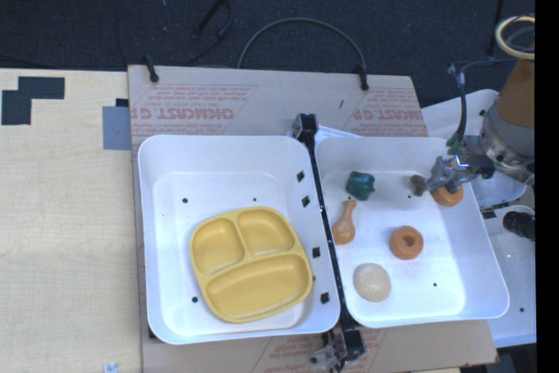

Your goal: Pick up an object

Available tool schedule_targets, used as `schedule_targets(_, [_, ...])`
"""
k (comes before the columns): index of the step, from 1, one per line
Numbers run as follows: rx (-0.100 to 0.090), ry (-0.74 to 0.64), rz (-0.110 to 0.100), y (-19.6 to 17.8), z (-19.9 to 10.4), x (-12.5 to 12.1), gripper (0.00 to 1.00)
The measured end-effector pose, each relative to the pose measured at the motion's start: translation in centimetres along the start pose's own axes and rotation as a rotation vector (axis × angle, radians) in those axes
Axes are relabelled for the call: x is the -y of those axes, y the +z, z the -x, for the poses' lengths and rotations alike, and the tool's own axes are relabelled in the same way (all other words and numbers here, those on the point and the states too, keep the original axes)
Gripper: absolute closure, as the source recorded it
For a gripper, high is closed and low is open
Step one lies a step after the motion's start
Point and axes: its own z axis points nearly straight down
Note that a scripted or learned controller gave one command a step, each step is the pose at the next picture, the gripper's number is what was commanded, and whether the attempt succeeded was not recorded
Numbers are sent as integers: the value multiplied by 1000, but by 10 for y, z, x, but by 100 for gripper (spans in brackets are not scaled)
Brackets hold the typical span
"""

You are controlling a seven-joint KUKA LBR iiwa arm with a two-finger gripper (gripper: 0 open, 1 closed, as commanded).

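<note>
Cream ball (372,282): pale, round, lies in the right bin (489,293) close to its front edge, nearest the camera of the loose items.
Yellow tray (251,263): three compartments, skewed a little, sits on the floor of the left bin (166,188) toward the front edge (takes up much of that half).
Orange ring (406,242): doughnut shape, flat on the right bin floor, about mid-bin, just behind and right of the cream ball, apart from it.
Tan drumstick piece (344,223): bulbous end toward the front, thin neck pointing back, near the divider edge between the two bins.
Green lump (360,183): dark teal, small, behind the drumstick piece, toward the back-left corner of the right bin.
Orange object (448,194): small, rounded, at the right bin's right edge toward the back; partly covered by the tool.
Gripper (441,176): down at the right bin's right edge, metal tip right over the orange object and seeming to touch it. Finger spread: cannot tell (parts overlap, too small).
Arm (515,113): grey body with orange band, enters from the right side, above the bench edge.
Cardboard sheet (262,105): printed lettering, lies under both bins, showing behind their back edges.
</note>
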Motion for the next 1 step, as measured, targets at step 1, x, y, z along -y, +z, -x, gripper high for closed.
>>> schedule_targets(1, [-3, -3, -6, 7, -46, -6, 100])
